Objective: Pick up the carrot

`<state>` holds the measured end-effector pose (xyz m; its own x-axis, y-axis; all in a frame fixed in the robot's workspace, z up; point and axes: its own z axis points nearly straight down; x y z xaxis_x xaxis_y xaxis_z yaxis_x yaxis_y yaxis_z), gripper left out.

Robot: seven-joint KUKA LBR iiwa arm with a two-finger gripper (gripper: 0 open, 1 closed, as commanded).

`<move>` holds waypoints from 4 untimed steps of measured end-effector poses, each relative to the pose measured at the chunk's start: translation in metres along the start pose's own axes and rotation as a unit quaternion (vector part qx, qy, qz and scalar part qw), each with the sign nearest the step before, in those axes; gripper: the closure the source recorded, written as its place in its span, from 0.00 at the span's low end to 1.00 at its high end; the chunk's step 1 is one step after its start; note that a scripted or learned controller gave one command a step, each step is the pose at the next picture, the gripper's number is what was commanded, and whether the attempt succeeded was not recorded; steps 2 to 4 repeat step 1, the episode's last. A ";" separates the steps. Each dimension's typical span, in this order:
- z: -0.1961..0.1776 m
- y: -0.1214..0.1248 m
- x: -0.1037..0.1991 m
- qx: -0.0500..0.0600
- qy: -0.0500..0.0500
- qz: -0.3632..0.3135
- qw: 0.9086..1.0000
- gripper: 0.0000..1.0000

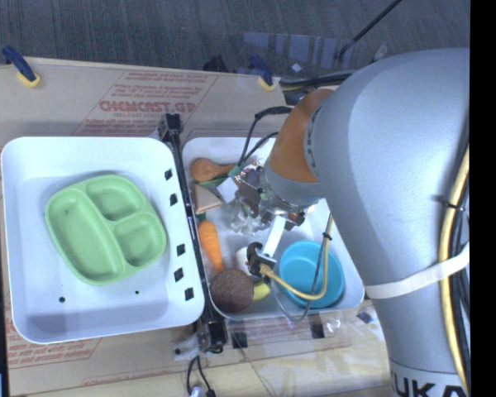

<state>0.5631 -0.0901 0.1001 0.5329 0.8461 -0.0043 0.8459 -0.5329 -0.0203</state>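
The orange carrot (210,245) lies along the left wall of the right bin (231,149), pointing toward the front. My gripper (241,212) hangs over the middle of that bin, just right of and slightly behind the carrot. Its translucent fingers blur into the bin floor. Nothing orange shows between them. The arm's grey body and orange band cover the right part of the bin.
A green divided plate (106,227) sits in the left bin (25,304). In the right bin are a brown round object (232,289) at the front, a blue bowl (310,273), a yellow piece (261,289), and a brown wooden item (205,170) at the back.
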 end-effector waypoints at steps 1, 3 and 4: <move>-0.091 -0.086 0.041 -0.006 0.001 -0.103 0.995 1.00; -0.091 -0.086 0.041 -0.006 0.001 -0.103 0.995 1.00; -0.091 -0.086 0.041 -0.006 0.001 -0.103 0.995 1.00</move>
